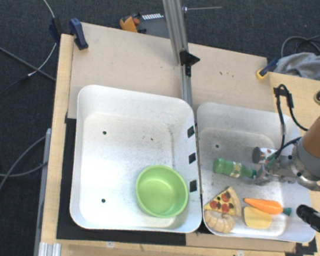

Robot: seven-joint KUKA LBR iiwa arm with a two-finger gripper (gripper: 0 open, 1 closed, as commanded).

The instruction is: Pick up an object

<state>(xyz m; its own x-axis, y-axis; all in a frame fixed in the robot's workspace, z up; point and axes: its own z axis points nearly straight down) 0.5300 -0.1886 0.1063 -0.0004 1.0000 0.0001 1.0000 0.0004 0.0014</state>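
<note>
Here, your claw [264, 170] sits at the green bottle's [232, 168] cap end; whether it grips, I cannot tell, perhaps touching — centre it on the bottle before lifting

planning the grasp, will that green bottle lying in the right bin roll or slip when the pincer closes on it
The green bottle lies on its side and looks round, so it would probably roll if nudged sideways. Its smooth surface may slip. The pincer is at its cap end.

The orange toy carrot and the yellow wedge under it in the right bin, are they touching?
Touching. The camera view shows the orange toy carrot lying along the yellow wedge's top edge with no white bin floor between them.
</note>
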